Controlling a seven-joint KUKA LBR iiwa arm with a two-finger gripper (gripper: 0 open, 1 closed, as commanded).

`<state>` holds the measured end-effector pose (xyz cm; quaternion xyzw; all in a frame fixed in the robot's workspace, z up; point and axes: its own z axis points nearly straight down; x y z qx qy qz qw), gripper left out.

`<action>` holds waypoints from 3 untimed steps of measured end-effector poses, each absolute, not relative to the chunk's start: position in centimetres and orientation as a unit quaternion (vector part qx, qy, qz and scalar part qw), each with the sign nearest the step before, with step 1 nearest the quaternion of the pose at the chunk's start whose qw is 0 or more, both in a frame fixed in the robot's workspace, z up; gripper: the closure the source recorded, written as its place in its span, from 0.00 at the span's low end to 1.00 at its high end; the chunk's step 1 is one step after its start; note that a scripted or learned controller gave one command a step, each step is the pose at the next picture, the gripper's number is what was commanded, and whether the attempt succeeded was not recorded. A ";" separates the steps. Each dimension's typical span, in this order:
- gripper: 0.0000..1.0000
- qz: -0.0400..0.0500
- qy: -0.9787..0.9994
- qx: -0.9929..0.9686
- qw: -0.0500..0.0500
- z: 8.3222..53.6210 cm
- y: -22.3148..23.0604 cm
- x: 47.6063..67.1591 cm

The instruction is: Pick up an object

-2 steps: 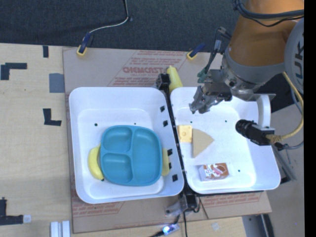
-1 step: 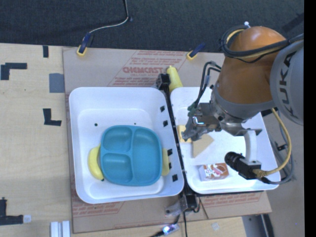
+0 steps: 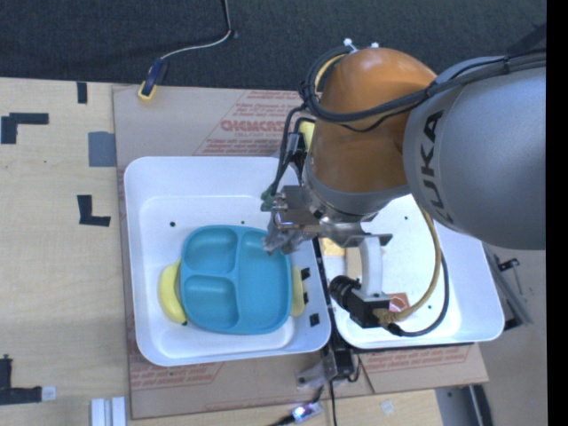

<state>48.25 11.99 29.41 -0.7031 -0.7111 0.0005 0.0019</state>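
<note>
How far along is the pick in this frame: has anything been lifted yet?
Done: the grey and orange arm has reached over the seam between the two bins. In hand: nothing visibly; the gripper sits by the upper right corner of the blue divided plastic tray, which lies flat in the left white bin with a yellow object beside it. Left: grasping and lifting something.

Even, fairly bright light falls from above, with no hard glare. The left bin reads clean white, and a soft shadow lies on its floor along the near edge of the blue divided plate. The arm's orange band carries a broad, dull sheen on its top. The arm, close to the lens, looks slightly soft, while the cardboard surface stays sharp. The dark floor far off shows little detail.
</note>
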 end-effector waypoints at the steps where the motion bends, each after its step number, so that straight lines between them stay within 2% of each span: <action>1: 1.00 0.001 -0.708 -0.706 0.001 29.6 12.6 48.7; 2: 1.00 -0.001 -0.709 -0.706 0.000 33.4 14.1 48.3; 3: 1.00 -0.001 -0.711 -0.703 0.000 37.0 21.8 48.3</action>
